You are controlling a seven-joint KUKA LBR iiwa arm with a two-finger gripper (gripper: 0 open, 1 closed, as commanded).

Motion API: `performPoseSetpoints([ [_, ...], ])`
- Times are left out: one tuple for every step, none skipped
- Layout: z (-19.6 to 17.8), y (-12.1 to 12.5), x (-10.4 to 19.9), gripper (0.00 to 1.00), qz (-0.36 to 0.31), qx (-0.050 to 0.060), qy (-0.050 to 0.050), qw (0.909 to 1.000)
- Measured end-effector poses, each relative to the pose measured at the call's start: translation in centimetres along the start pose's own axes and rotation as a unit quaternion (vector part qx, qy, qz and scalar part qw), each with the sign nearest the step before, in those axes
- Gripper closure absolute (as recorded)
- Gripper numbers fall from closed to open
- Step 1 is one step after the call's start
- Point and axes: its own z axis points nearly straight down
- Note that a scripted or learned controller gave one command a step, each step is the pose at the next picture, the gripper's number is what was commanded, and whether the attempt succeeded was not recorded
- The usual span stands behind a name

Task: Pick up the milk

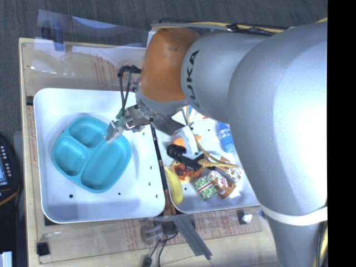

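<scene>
The gripper (115, 131) hangs over the blue divided plate (92, 154) in the left bin (47, 102). Whether its fingers are apart or together cannot be told. Clutter, including a banana (174, 187), fills the right bin (211, 207).

Arm (250, 93) covers right bin (245, 202); blue plate (92, 154) crowds left bin (44, 110).

Glossy blue plastic plate (92, 156), smooth white plastic bins (47, 102), matt grey arm (261, 104).

two white bins (39, 149), one blue plate (92, 154), one banana (175, 188).
</scene>
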Motion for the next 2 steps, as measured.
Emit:
performPoseSetpoints([
  [6.7, 1.1, 3.5, 0.0, -0.099, -0.006, -0.002, 0.9951],
  [9.4, 2.3, 7.2, 0.0, -0.304, -0.008, -0.003, 0.9528],
])
